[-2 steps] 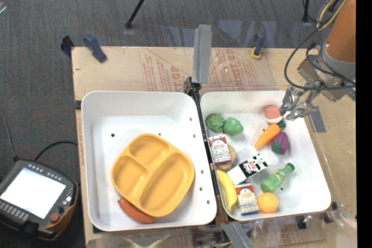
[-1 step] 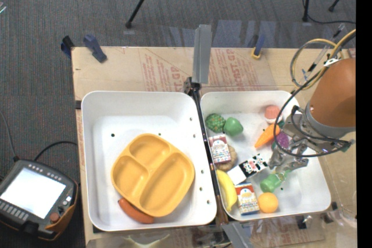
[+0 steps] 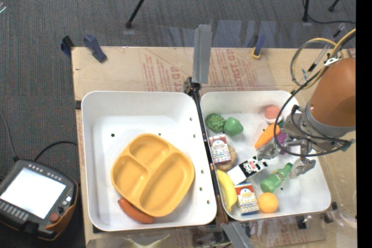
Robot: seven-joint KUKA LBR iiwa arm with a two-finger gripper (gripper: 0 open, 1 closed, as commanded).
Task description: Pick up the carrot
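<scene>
The right bin (image 3: 302,197), in the lower right of the frame, holds the carrot (image 3: 264,137) near its upper right, beside a pink round piece (image 3: 272,111). The claw (image 3: 286,161) hangs just below the carrot, spread, pinching nothing. A green bottle (image 3: 275,179), orange (image 3: 268,202) and banana (image 3: 226,189) lie nearby. The left bin (image 3: 99,119) holds a yellow divided plate (image 3: 153,174).

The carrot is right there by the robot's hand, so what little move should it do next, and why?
Probably a small shift toward the carrot before any closing. The gripper hangs low in the right bin, and the carrot lies just up and to its left in the camera view, near a pink round toy and not between its fingers. A green bottle lies close below.
</scene>
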